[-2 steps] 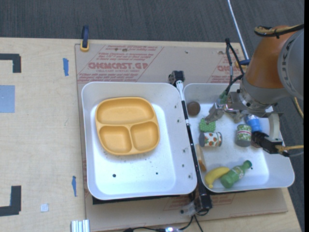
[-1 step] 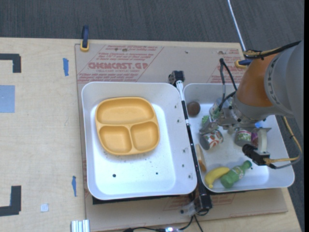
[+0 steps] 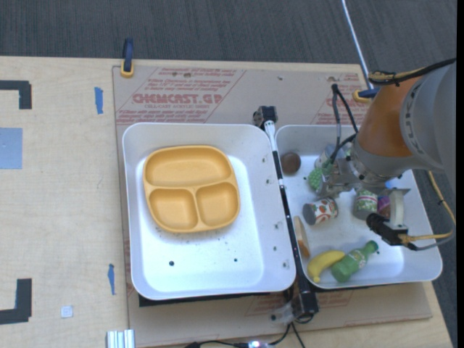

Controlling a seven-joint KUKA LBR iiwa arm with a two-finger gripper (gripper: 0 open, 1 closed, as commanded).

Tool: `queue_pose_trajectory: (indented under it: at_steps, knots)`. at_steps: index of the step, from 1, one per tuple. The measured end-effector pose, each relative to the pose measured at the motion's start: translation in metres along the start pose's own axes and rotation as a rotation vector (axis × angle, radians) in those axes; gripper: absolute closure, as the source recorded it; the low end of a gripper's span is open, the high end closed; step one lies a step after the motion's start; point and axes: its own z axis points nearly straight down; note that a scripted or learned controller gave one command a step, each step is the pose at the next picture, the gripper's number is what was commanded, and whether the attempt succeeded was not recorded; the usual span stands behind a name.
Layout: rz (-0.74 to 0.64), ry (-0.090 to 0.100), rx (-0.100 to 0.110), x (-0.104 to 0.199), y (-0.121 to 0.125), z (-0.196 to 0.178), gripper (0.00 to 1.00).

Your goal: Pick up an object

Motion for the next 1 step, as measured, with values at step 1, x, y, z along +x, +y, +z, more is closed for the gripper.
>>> queue_pose_trajectory:
  at_steps: [1]
  knots:
    - [0.000,0.002,0.004,0.0960,-0.0142,-0.0889,1.00]
